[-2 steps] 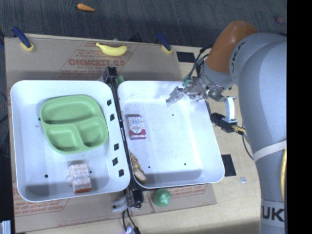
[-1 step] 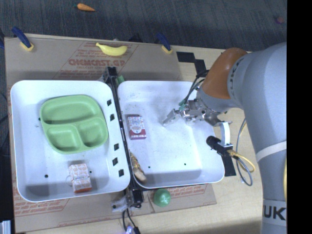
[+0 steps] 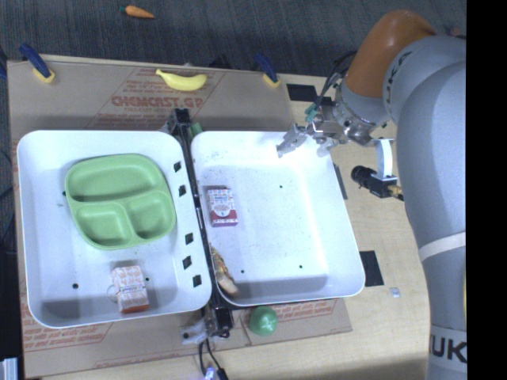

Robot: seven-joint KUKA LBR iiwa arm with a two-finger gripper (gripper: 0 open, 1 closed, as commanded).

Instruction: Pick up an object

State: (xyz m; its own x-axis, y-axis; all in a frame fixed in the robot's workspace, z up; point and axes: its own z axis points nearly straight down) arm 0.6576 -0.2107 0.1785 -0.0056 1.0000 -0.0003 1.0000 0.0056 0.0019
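My gripper (image 3: pixel 305 143) hangs over the far right corner of the right bin (image 3: pixel 317 236). Its fingers are spread open and nothing sits between them. A small red and white packet (image 3: pixel 221 206) lies flat in the left part of that bin, well to the left of and nearer than the gripper. A tan, lumpy object (image 3: pixel 223 276) rests against the bin's left wall near the front. In the left bin (image 3: pixel 32 212) a green divided tray (image 3: pixel 120 199) lies at the middle, with a red and white packet (image 3: pixel 129 287) in front of it.
A yellow banana (image 3: pixel 181 78) lies on the cardboard behind the bins. A green ball (image 3: pixel 263 320) sits just outside the right bin's front rim. Blue clamps (image 3: pixel 36 62) hold the cardboard's far corners. An orange bit (image 3: pixel 139 11) lies on the dark floor.
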